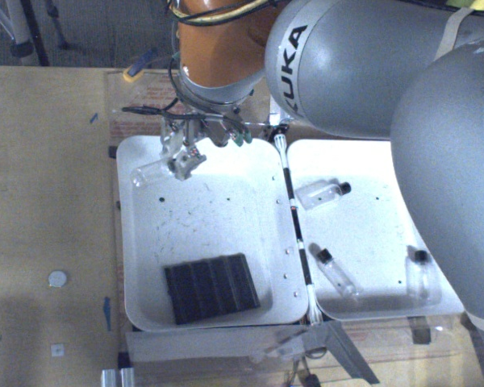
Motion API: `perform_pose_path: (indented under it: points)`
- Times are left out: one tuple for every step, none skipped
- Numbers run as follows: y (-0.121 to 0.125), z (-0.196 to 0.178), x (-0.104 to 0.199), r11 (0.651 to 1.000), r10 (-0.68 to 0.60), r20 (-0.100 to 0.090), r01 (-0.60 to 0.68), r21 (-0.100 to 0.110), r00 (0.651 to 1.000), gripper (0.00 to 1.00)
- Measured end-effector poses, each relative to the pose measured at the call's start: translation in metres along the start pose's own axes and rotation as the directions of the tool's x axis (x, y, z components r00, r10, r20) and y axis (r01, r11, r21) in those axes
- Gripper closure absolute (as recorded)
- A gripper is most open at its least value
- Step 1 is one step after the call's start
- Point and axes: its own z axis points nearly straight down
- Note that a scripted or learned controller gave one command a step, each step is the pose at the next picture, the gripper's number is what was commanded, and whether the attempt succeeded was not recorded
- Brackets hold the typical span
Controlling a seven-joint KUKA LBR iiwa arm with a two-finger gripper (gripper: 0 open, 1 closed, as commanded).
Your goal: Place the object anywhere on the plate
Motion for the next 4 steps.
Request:
perform_pose_path:
  points:
    - [-0.002,-0.119,-0.005,1.000,0.021,-0.001,-0.021,0.000,1.000,1.00]
    - [-0.002,-0.131,-0.007,1.000,0.023,0.010,-0.023,-0.002,1.000,1.00]
    - [-0.002,-0.144,-0.009,1.000,0.024,0.021,-0.024,-0.003,0.999,1.00]
    - [-0.002,-0.060,-0.004,0.998,-0.067,-0.005,0.067,0.000,0.998,1.00]
